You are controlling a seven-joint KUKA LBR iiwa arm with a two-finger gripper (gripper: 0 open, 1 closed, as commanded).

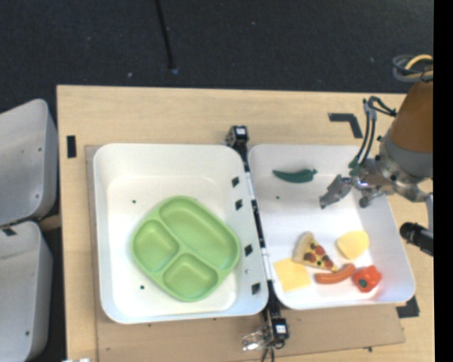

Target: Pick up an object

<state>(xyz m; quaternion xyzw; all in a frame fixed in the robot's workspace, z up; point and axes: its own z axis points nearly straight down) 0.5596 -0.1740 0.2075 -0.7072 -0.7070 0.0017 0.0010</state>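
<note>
The right bin (377, 292) holds several toy foods. A dark green pepper (294, 175) lies near its back. A pizza slice (313, 253), a yellow cheese square (291, 274), a yellow wedge (352, 243), a sausage (334, 275) and a red pepper (367, 278) sit toward the front. My gripper (349, 194) hangs over the right bin's middle right, right of the green pepper and above the yellow wedge. Its fingers (333, 195) are spread open with nothing between them.
The left bin (109, 202) holds a light green divided plate (185, 247). A black-clipped divider (251, 217) separates the bins. The grey arm (409, 138) comes in from the right over the bench edge.
</note>
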